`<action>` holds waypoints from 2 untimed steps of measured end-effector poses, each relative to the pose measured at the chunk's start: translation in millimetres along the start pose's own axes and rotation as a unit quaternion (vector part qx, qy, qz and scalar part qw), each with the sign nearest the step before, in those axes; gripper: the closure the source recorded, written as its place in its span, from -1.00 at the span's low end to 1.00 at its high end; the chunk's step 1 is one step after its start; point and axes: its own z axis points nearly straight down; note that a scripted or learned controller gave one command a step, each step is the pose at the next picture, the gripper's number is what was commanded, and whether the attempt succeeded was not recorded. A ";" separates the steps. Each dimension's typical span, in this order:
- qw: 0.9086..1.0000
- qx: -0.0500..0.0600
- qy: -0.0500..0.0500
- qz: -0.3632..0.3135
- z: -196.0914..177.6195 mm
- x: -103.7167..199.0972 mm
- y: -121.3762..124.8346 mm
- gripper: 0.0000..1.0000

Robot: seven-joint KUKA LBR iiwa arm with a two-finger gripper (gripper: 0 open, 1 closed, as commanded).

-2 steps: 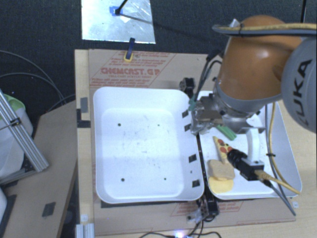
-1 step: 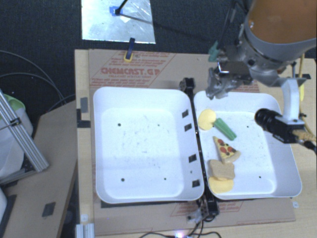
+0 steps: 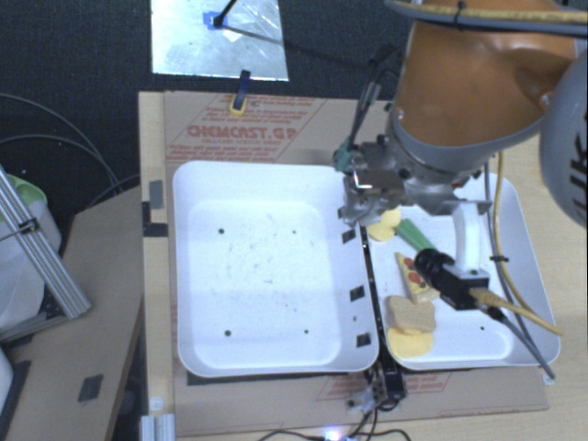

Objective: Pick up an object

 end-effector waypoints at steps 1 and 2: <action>1.000 -0.004 0.000 0.004 7.1 -42.2 0.8 1.00; 1.000 -0.004 0.001 0.002 5.0 -37.4 0.7 1.00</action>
